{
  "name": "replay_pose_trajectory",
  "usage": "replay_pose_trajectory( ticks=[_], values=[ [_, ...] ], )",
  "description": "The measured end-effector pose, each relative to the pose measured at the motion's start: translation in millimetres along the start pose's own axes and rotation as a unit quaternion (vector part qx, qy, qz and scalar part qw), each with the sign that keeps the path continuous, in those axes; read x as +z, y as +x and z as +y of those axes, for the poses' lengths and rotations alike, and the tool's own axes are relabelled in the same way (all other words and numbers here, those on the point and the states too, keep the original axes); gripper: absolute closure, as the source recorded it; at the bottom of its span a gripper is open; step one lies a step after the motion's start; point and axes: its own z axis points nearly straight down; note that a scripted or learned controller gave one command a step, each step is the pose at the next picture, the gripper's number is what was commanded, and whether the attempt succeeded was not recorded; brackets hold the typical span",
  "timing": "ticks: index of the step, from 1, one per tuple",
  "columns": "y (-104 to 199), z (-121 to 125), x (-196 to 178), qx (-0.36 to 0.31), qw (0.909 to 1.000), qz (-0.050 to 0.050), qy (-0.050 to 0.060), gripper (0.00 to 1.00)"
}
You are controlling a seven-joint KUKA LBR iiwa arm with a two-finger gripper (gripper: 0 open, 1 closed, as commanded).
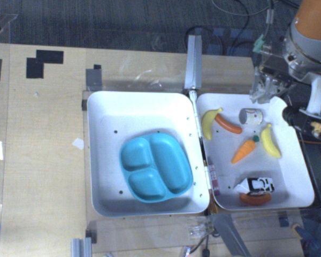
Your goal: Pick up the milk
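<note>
Small black-and-white milk carton [260, 184] lying near edge of right white bin [305, 191]: light, stiff; grip across narrow sides. Metal two-finger gripper [262, 92] at far rim; open or closed, can't tell.

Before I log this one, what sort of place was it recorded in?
Most likely a robotics lab bench set up for pick-and-place trials. Two shallow white bins sit side by side, the right bin scattered with toy food such as a carrot and a milk carton; loose cables trail across the floor behind.
</note>
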Motion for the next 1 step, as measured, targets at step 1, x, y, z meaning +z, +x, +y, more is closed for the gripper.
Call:
replay_pose_trajectory(
  ticks=[1],
  values=[
    [37.3, 56.3, 59.1, 0.1, 0.995, 0.0, 0.001, 1.0]
  ],
)
